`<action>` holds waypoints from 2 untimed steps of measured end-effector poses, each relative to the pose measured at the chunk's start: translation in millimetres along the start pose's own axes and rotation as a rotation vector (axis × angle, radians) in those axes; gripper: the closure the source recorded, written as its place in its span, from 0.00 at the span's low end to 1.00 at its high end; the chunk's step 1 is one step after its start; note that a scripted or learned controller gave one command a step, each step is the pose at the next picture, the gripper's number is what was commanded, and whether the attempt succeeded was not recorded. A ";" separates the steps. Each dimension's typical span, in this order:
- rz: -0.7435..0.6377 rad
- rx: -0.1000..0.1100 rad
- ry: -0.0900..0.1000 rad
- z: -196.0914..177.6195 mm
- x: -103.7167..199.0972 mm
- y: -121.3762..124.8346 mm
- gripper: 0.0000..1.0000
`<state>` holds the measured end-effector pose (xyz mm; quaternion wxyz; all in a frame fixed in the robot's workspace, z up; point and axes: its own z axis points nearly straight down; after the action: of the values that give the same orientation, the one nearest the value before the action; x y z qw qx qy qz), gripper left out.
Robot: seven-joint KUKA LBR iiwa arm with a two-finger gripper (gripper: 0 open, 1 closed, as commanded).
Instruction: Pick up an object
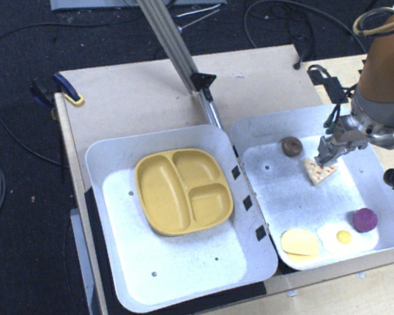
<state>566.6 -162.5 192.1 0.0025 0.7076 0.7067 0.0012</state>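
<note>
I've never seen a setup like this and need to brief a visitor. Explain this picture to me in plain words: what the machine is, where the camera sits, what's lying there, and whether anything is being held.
One camera looks down at a slant on a wooden bench that carries two shallow white bins side by side. The machine is a single robot arm, grey with an orange band, reaching in from the right. Its hand is down in the right bin, right at a small pale wedge-shaped item, perhaps a toy slice of food. Whether it actually grips that piece cannot be told from here.

The left bin holds a yellow divided plate with three compartments. The right bin also holds a small brown round piece, a purple ball-like piece, a yellow oval piece and what looks like a toy fried egg.
</note>
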 end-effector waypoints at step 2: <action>-0.005 -0.002 0.000 -107.1 4.7 2.6 1.00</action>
<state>568.7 -157.6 299.2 0.0032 0.7057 0.7085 0.0016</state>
